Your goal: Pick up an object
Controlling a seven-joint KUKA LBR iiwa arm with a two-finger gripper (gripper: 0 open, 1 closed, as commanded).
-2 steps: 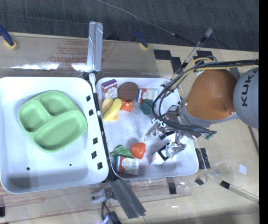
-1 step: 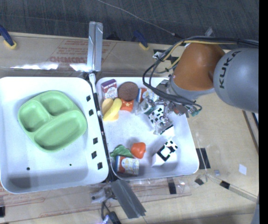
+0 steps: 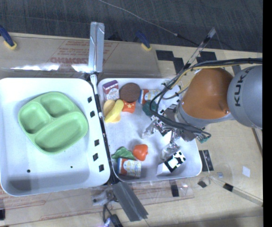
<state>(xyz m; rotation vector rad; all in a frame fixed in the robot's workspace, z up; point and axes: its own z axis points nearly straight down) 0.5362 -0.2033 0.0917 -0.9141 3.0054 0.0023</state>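
In the right bin (image 3: 126, 132), the pincer (image 3: 163, 132), grip state unclear, hovers beside a black-and-white box (image 3: 174, 162).

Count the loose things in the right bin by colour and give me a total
Yellow: 1, yellow banana-shaped toy
Brown: 1, brown round disc
Orange-red: 2, red tomato-shaped toy, small orange block
Black-and-white: 1, black-and-white patterned block
Labelled: 2, small printed carton, labelled can
Total: 7

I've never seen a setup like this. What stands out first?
The grey arm with its orange band reaches in from the right over the right bin, which is crowded with small toy foods such as a yellow banana and a red tomato. In the left bin lies a green divided plate.
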